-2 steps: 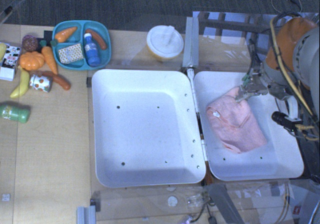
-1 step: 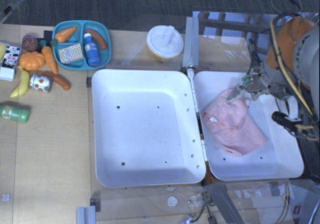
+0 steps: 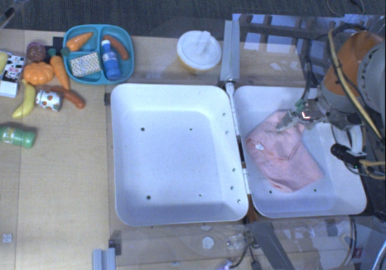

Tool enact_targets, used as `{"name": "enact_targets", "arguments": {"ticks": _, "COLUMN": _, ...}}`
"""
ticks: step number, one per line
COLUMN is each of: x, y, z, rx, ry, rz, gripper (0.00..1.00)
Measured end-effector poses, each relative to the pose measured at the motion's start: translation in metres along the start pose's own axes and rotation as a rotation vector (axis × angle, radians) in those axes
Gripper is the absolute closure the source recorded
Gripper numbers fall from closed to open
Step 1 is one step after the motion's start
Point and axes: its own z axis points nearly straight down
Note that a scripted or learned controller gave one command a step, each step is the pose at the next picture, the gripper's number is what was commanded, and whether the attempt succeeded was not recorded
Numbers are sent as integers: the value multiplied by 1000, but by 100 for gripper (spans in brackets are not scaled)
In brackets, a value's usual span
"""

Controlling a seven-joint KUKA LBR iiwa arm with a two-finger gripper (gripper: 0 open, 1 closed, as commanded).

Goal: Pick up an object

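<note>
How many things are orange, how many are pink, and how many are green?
Orange: 4, namely the little pumpkin, the carrot on the blue plate, the carrot beside the plate, and the carrot by the can
Pink: 1, the cloth
Green: 1, the bottle
Total: 6

One fixed camera looks down at a slant over the table (image 3: 66,172), set well back, left of the end effector (image 3: 300,113).
</note>
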Motion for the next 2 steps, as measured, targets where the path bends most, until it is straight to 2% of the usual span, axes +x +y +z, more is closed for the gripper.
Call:
{"name": "enact_targets", "arguments": {"ticks": 1, "x": 2, "y": 29, "z": 0, "rx": 2, "ry": -1, "rz": -154, "gripper": 0}}
{"name": "enact_targets", "arguments": {"ticks": 2, "x": 14, "y": 51, "z": -13, "rx": 8, "ry": 0, "rz": 34, "gripper": 0}}
